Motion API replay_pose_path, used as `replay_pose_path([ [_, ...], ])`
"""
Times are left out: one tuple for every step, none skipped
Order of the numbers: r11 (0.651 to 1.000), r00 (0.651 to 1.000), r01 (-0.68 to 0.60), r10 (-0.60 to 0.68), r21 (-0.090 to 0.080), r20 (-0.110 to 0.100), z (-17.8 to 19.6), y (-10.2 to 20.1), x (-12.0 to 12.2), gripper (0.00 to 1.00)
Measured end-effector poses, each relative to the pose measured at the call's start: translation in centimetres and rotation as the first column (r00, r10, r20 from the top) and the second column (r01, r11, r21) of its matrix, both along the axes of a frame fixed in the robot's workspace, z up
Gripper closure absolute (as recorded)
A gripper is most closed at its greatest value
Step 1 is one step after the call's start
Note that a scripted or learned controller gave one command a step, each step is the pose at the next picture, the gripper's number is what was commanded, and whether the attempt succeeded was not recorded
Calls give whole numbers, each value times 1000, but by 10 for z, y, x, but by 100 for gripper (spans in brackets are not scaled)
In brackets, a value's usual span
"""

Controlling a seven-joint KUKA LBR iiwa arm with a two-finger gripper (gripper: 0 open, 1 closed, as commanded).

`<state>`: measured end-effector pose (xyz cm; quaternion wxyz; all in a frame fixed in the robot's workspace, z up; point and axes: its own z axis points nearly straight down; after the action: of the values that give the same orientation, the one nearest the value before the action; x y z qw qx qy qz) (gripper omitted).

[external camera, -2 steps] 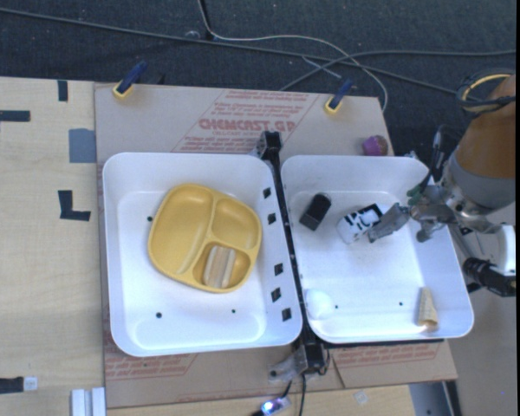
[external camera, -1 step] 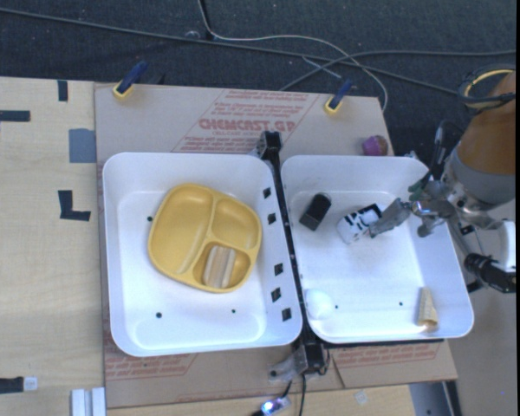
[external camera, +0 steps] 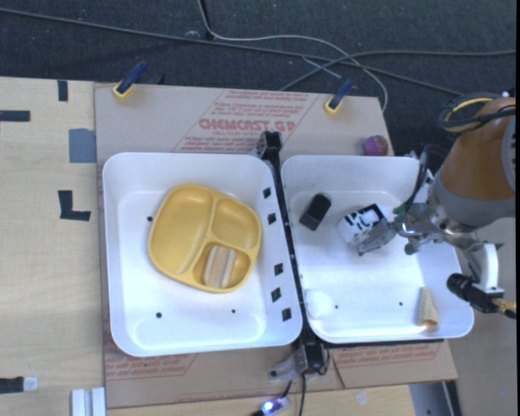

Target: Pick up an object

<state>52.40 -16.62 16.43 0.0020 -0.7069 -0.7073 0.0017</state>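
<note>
White-and-black object just left of the jaws, right bin.

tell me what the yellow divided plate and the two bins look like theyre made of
Yellow divided plate: probably molded plastic, matte; uniform colour, soft rounded compartment ridges, no sharp glare.
Left bin and right bin: likely thin formed white plastic, slightly glossy; rounded corners, smooth raised rims, faint sheen. Could be coated metal; the view can't settle it.
</note>
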Motion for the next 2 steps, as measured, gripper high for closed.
replay_pose_path([
  [1000,1000,0,0,1,-2,-64,-2,-2,0],
  [1000,1000,-1,1,-2,5,-80,-2,-2,0],
])
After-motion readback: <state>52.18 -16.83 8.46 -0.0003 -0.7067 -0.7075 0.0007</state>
